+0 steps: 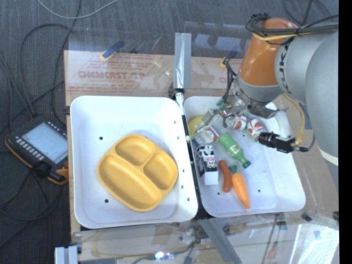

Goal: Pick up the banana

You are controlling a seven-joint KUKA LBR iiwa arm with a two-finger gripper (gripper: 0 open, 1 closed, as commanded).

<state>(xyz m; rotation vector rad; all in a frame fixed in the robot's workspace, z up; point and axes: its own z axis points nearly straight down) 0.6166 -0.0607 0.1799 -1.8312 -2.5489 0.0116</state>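
The banana (193, 125) shows as a yellow curve at the left wall of the right bin (275, 199), partly hidden under a small blue and orange packet (206, 135) and the gripper. My gripper (213, 116) hangs low over the bin's back left part, just right of the banana and above the packet. The grey arm with its orange band (264, 54) comes in from the upper right. Nothing can be seen held.
In the right bin lie a green bottle (234, 150), a cow-print carton (206, 159), two carrots (240, 188) and two red and white balls (254, 127). The left bin (88, 120) holds a yellow divided plate (137, 171). A pendant (38, 144) lies at the left.
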